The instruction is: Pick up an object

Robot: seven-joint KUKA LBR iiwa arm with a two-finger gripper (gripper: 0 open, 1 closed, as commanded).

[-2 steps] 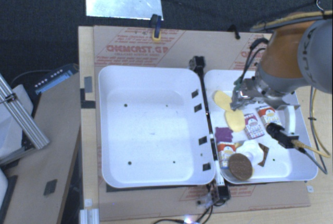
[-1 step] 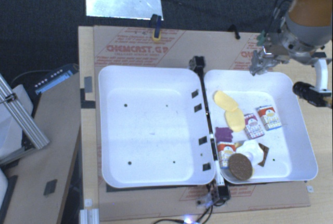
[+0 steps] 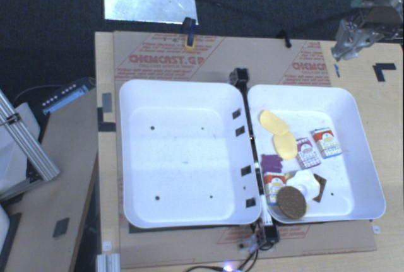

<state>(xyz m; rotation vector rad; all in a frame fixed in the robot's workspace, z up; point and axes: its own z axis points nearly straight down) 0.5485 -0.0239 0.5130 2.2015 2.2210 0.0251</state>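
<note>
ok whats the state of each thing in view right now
tool: above the bench's far right corner, outside both bins, holding nothing visible
left bin: flat on the bench
right bin: holds all the objects
yellow pieces: lying flat, overlapping
two small cartons: lying flat, side by side
brown disc: flat, near corner
purple piece: flat by the divider

Two bins side by side on the counter (image 3: 158,53)

The left bin (image 3: 183,91) adjoins the right bin (image 3: 353,106), where two cartons (image 3: 317,146) lie right of two oval discs (image 3: 279,133), a round disc (image 3: 292,201) nearest.
</note>
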